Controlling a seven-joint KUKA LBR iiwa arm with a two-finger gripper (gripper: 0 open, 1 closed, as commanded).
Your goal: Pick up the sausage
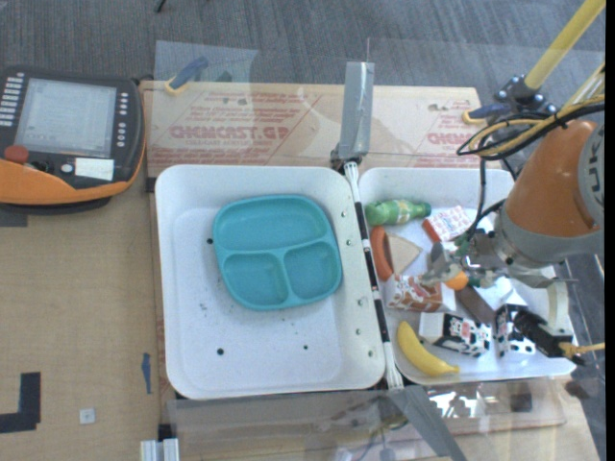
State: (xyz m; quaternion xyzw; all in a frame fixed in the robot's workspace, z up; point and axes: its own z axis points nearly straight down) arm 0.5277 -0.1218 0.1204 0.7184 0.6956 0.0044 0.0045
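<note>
Camera view. Two white bins sit side by side on the bench. The left bin holds a teal divided plate near its centre. The right bin holds a cluster of items.

The sausage, reddish-orange, lies lengthwise along the right bin's 9 o'clock wall, just beside the divider between the bins. A green bottle lies at 12 o'clock from the sausage, close to its upper end. A tan triangular wedge lies at 3 o'clock from the sausage, just beside it. A printed food packet lies at 5 o'clock from the sausage. A banana rests toward the bin's 6 o'clock edge.

The arm, grey with an orange band, enters from 3 o'clock. The gripper is low over the middle of the right bin, at 3 o'clock from the sausage and apart from it, past the wedge. How far apart the jaws stand cannot be determined, nor whether anything lies between them.

A teach pendant lies on the bench at 10 o'clock from the left bin.
</note>
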